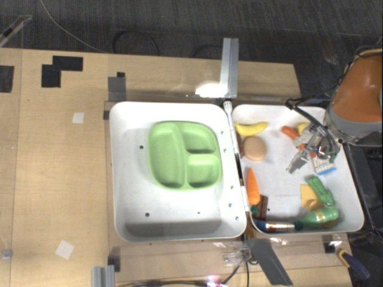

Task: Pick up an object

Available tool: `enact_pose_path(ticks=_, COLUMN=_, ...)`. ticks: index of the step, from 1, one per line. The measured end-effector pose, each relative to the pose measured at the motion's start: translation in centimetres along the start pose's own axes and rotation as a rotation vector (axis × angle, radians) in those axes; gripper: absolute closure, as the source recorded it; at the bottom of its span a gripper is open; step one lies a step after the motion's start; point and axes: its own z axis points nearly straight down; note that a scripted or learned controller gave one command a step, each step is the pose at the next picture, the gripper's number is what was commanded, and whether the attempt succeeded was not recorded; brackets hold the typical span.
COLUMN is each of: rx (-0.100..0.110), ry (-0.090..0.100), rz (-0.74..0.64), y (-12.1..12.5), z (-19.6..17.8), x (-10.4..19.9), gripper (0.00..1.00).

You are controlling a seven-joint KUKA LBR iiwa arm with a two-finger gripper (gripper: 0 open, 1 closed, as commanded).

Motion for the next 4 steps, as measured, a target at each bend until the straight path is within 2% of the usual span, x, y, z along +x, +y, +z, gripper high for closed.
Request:
enact_pose_path(ticks=1, rx=-0.001, ry=0.002, rz=-0.042, y=-3.4, z=5.3, x=1.6, gripper=0.00)
enact_pose_path(ticks=2, rx=-0.004, ry=-0.016, rz=-0.047, y=-3.1, z=3.8, x=1.1, gripper=1.00)
enact_pose_path(ticks=3, rx=-0.004, ry=-0.015, rz=-0.048, y=-3.1, z=3.8, x=1.2, gripper=0.00)
enact_pose_path(ticks=4, rx=-0.002, ry=-0.002, rz=0.114, y=-4.5, z=5.2, x=4.7, gripper=0.00)
